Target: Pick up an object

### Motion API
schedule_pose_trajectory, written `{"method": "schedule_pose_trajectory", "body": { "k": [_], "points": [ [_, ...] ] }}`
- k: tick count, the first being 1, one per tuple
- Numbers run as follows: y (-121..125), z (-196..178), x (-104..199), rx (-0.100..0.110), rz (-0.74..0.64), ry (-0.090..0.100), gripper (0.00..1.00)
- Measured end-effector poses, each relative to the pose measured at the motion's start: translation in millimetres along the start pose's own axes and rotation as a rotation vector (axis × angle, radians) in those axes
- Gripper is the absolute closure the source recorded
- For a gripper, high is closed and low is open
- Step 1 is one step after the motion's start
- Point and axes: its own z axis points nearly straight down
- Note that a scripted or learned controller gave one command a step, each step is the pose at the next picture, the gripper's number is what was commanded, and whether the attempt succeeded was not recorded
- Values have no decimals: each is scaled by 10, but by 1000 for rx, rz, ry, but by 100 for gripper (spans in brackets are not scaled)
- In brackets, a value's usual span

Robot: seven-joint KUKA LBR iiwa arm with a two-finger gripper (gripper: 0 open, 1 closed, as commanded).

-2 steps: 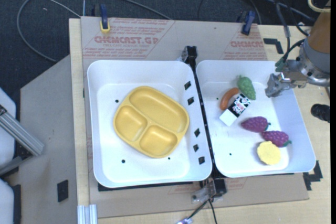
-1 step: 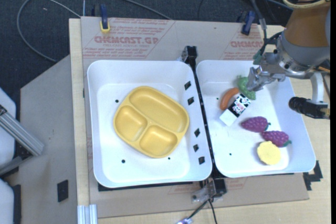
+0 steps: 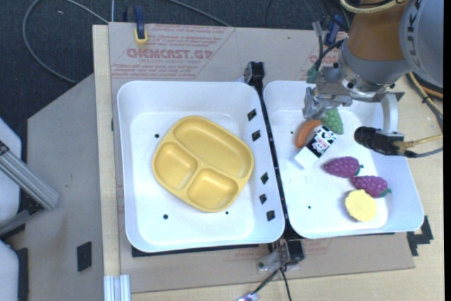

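Note:
My gripper [image 3: 322, 107] hangs low over the back of the right bin [image 3: 402, 222], under the grey and orange arm. Right below it lie a green toy [image 3: 333, 123] and an orange carrot-like piece [image 3: 307, 131], both touching or nearly touching the gripper's tip. A small black-and-white carton [image 3: 318, 145] lies just in front of them. Further forward are two purple grape bunches [image 3: 342, 166] [image 3: 371, 185] and a yellow lemon-like piece [image 3: 361, 206]. I see nothing lifted off the bin floor.
The left bin [image 3: 134, 151] holds a yellow divided plate [image 3: 203, 162]. A black divider with clips [image 3: 264, 151] runs between the bins. A black cylinder on a cable [image 3: 377, 139] juts over the right bin's right side.

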Motion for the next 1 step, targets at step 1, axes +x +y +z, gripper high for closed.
{"method": "schedule_pose_trajectory", "body": {
  "k": [1],
  "points": [
    [132,-25,532,-2,-1,0,100]
  ]
}}
